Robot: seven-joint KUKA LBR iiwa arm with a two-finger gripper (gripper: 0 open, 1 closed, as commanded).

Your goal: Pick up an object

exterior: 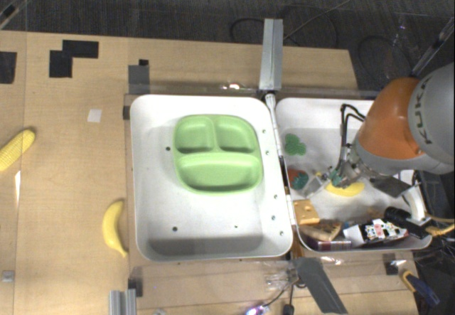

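Because the right bin point(313, 121) is crowded along its near wall, the gripper point(340, 177) could nudge a neighbouring piece or close on nothing, and a glancing touch would likely push the yellow object point(345, 190) aside. That object lies on the bin floor just beneath and beside the tool, apparently touching; whether the tool is parted, closed or clamped I cannot tell.

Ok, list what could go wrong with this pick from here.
1. The gripper hangs low in the right bin, where a yellow piece, a teal piece and other small things lie crowded; it could nudge or catch a neighbour.
2. The yellow piece lies flat and partly under the arm, so it may slip.
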